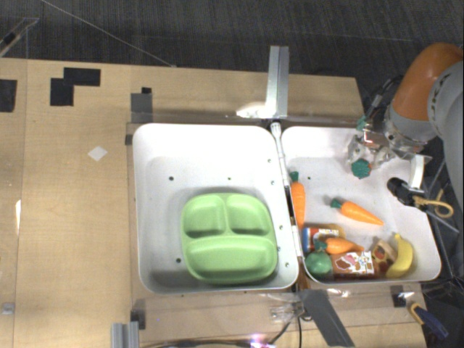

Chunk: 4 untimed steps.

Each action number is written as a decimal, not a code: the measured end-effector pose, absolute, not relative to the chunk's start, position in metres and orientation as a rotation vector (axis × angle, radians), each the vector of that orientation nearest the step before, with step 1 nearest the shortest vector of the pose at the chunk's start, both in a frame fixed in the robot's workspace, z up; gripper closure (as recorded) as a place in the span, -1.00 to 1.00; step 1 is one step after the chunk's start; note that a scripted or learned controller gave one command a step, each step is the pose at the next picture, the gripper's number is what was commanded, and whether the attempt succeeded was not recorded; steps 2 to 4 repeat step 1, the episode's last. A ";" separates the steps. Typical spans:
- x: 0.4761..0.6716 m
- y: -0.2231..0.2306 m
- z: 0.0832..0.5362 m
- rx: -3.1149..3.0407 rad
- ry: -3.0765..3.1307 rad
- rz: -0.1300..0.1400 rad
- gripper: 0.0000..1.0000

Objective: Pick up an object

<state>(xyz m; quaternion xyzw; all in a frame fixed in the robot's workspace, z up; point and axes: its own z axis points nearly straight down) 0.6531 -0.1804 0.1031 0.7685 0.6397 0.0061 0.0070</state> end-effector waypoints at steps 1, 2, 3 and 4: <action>0.575 -0.149 0.210 2.261 2.173 0.007 1.00; 0.575 -0.149 0.210 2.261 2.173 0.007 1.00; 0.575 -0.149 0.210 2.261 2.173 0.007 1.00; 0.575 -0.149 0.210 2.261 2.173 0.007 1.00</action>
